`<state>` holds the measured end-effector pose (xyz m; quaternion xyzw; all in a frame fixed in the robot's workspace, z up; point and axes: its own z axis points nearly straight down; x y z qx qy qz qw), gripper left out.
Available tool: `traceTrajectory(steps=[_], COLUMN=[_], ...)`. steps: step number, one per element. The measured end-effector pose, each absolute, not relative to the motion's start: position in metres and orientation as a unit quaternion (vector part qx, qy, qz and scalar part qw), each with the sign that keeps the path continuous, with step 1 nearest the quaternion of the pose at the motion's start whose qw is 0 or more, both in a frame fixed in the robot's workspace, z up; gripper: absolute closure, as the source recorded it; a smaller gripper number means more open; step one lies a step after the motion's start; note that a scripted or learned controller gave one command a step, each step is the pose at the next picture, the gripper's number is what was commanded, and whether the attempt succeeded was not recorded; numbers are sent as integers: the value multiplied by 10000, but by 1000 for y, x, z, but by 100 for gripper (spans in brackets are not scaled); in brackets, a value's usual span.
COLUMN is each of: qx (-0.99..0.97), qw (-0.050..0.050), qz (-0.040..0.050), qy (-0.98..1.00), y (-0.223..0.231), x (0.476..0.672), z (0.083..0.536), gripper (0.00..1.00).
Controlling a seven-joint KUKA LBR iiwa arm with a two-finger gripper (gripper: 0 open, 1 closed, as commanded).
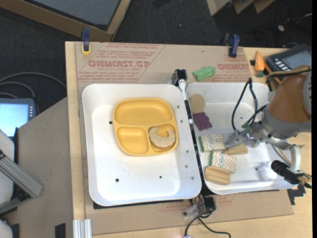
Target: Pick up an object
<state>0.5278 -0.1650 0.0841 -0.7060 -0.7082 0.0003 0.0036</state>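
The right bin (218, 90) holds a loose cluster of small things on its floor: a round tan disc (197, 103) near the back left corner, a purple lump (201, 120) just in front of it, a checkered packet (213, 142) with a green edge further forward, a second checkered packet (223, 160) just in front of that, and a tan bread-like loaf (217, 175) lying against the front wall. A small tan cracker-like piece (237, 149) lies just right of the first packet, directly at the tip of the gripper (235, 141). The gripper reaches in from the right and sits low over the bin floor, its metal end touching or nearly touching that tan piece; whether its fingers are spread or pressed together cannot be told from this angle, and nothing is visibly pinched between them. Behind it the grey arm (285, 125) with its orange band (292, 98) covers the right side of the bin, and a black cable (242, 103) loops up from the wrist. The left bin (94, 133) bears a yellow divided plate (143, 123), with a pale ring-shaped pastry (162, 137) in its front right compartment. Just beyond the bins' back rims a green object (204, 73) lies on the brown board (124, 61) that carries both bins.
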Motion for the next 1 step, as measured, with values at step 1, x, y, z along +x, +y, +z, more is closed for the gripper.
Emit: traceTrajectory(steps=[1], qx=[-7073], qw=[-8], qz=[-6], qy=[-7069], y=[-168], x=[530], z=[95], gripper=[100])
